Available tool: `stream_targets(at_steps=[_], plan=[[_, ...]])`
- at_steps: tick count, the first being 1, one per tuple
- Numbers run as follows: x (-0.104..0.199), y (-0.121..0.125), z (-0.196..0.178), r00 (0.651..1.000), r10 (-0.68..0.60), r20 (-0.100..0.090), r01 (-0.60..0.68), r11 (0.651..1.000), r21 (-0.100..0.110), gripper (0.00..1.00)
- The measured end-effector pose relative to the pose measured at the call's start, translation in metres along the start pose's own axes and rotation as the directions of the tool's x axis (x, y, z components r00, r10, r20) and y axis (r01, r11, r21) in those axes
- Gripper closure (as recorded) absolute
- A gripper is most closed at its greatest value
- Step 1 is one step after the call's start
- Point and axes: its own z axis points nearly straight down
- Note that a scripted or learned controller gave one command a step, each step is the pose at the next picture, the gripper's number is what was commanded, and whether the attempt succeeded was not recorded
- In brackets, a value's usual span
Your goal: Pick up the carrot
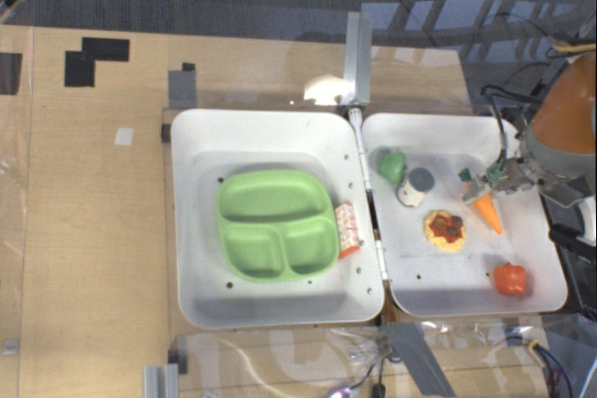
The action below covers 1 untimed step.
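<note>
**Closing in on the carrot**

We see the carrot [489, 212] in the right bin [532, 298], the gripper [497, 176] at its top end. We cannot tell its state. Next, we judge, a firm grasp and lift.

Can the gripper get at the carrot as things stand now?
Probably yes. The gripper is right at the carrot's top end in the right bin, and the pizza and tomato lie apart from it.
</note>
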Motion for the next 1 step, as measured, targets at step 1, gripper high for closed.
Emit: stream_targets(at_steps=[1], plan=[[0.0324,0.041,-0.1259,0.999,-0.05,-0.004,0.05,0.999,0.011,1.0]])
